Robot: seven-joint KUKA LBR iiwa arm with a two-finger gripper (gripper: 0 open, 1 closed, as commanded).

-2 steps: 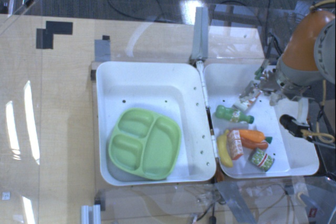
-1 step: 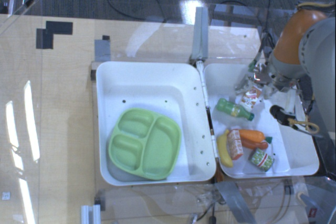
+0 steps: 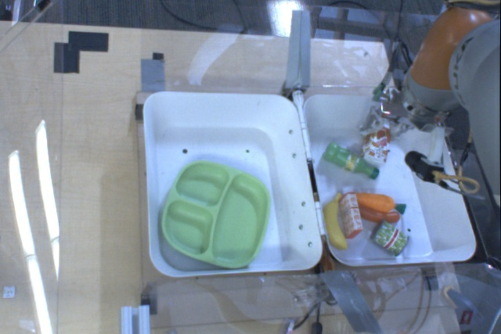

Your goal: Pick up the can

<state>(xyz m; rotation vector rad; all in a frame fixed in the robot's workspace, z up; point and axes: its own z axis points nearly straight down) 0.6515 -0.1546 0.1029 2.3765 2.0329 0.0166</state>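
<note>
gripper (image 3: 381, 115) above red/white carton (image 3: 376, 146) in right bin (image 3: 438, 246); finger state: can't tell. can (image 3: 350, 216) below-left of carton, beside banana (image 3: 334, 224).

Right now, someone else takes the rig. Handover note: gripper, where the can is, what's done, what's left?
Gripper: low over the back of the right white bin, at a small red-and-white carton; open or shut can't be judged.
Can: small orange-red can with a pale label, lying near the bin's front beside a yellow banana and an orange carrot, apart from the gripper.
Also there: green bottle, green-labelled can.
Left bin: green divided plate.
Done: nothing lifted.
Left: reach, grasp and raise the can.
</note>
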